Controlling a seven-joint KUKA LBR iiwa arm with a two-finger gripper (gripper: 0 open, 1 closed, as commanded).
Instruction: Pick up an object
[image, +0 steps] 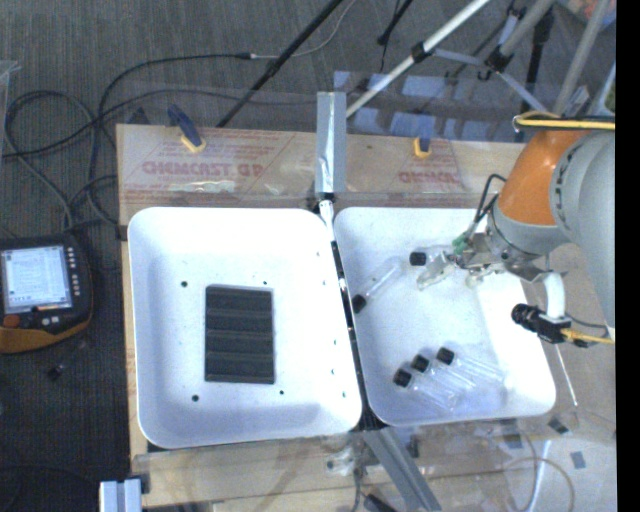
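Note:
Several clear vials with black caps lie in the right bin (520, 400). One vial (376, 284) lies near the bin's left wall. Three more vials (440, 374) lie together near the front. Another vial (428, 270) with its black cap (417, 258) sits at the tip of my gripper (452, 262), which reaches in low from the right over the bin's back half. Whether that vial is gripped or just touched cannot be made out.
A black ribbed pad (240, 333) lies in the middle of the left bin (160, 250). The divider (343, 300) between the bins runs just left of the vials. A black connector (527, 317) with a yellow cable hangs off the arm over the right bin's right side.

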